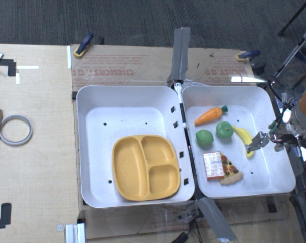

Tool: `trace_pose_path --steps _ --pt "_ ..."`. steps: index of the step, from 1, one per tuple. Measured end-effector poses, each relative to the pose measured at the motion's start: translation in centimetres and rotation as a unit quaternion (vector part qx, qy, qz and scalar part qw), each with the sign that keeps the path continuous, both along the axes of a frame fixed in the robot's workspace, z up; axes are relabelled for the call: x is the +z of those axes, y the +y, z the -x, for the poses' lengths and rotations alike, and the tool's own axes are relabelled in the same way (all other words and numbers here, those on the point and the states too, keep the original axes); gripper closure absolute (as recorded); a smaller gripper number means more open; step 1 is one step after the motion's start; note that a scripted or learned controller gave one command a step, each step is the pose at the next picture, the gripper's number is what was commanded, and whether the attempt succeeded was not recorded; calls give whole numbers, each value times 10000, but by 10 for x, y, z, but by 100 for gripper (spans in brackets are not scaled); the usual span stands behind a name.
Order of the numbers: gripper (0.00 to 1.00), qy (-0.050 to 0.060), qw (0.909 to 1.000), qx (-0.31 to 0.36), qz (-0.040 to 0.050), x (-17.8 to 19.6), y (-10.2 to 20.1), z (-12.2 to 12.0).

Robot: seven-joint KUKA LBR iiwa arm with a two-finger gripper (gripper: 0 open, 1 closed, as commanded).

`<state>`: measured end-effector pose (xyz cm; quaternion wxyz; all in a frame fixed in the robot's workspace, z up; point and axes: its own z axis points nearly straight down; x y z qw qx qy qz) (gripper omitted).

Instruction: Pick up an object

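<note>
**Gripper at the right bin's edge, beside the banana**

At the right side of the right bin (274, 186), the gripper (257, 142) reaches in low over the floor, its grey fingers (255, 144) pointing toward the banana (243, 135). Whether those fingers are parted or closed cannot be told; they are small and blurred, and nothing is seen between them. The banana lies touching or just beside the fingertips, on their far-left side, curving down under them. Farther left of the fingers sit two green round fruits (224, 130), one near the banana and one beyond it. A carrot (209, 115) lies up and left of the fingers, near the bin's back. Down and left of the fingers rests a small printed box (212, 165) with a pizza slice (231, 171) touching it. Well left, the other bin (92, 151) holds a yellow divided plate (121, 166).
</note>
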<state>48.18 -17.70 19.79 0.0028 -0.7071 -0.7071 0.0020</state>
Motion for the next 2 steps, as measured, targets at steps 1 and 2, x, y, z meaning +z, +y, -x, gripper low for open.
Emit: trace_pose_path --steps 1,2 --pt "0 -14 9968 -796 5 -109 -14 -48" --pt "100 14 9967 -811 -2 -103 -15 -47"
